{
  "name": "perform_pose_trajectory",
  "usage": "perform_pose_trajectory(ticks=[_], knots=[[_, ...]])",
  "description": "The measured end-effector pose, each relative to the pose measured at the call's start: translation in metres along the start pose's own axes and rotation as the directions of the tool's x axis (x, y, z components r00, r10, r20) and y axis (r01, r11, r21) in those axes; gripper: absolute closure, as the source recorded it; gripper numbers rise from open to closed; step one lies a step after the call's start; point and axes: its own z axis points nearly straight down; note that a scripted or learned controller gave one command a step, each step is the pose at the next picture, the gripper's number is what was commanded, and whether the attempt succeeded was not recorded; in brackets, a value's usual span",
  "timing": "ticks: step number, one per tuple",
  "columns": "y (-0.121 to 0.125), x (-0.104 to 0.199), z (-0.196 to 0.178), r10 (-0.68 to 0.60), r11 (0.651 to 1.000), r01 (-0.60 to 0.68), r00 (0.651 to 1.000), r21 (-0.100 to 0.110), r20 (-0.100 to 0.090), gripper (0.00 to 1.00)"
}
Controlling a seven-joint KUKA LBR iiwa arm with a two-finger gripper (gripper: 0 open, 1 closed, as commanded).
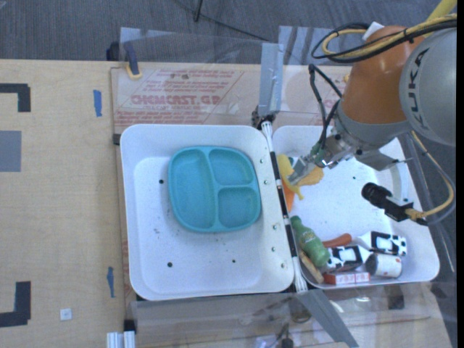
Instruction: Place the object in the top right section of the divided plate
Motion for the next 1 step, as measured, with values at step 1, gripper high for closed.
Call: perform_pose_trajectory(ticks=[1], knots=[[0.0220, 0.0519, 0.0102, -0.223, 0.975, 0.223, 0.975, 0.003, -0.005, 1.00]])
